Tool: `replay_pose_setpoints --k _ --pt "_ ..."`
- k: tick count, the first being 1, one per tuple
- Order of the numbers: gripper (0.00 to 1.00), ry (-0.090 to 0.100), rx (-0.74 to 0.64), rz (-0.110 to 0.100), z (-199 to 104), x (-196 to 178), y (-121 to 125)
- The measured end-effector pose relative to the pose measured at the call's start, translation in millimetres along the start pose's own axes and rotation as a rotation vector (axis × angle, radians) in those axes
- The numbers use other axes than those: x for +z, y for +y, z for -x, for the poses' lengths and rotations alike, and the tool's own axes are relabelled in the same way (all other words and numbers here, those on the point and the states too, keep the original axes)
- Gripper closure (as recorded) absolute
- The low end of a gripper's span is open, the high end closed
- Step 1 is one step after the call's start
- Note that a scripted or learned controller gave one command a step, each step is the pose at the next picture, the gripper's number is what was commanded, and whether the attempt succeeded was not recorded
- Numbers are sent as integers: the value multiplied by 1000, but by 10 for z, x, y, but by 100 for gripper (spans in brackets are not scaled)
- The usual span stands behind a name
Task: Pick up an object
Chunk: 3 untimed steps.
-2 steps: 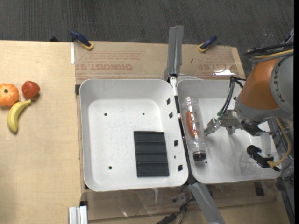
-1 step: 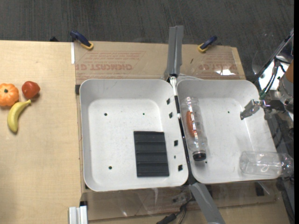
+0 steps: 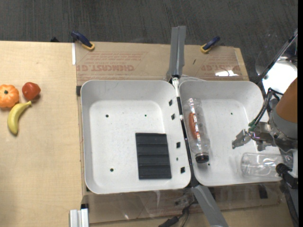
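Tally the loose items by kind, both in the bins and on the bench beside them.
Fruit on the bench: 3, an orange, a red apple, a banana
Clear plastic containers in the right bin: 2, a bottle, a cup
Black ridged block in the left bin: 1
Total: 6

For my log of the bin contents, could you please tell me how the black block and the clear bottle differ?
The black block lies in the left bin; the clear bottle lies in the right bin, along its left wall. The block is opaque, flat, rectangular and ribbed; the bottle is see-through, round and slender, with an orange patch inside and a dark cap toward the near edge. Both lie with their long sides running away from the camera.
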<state>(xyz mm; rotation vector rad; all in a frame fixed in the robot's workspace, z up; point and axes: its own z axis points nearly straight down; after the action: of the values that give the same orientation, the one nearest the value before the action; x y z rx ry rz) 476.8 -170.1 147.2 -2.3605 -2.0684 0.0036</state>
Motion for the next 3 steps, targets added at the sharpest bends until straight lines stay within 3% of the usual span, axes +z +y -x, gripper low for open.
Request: replay_pose_setpoints --k 1,2,3 --pt "0 5 -129 -1 386 570 57" --pt "0 0 -297 1 -85 563 -4" --pt "0 -11 -231 8 -630 542 642"
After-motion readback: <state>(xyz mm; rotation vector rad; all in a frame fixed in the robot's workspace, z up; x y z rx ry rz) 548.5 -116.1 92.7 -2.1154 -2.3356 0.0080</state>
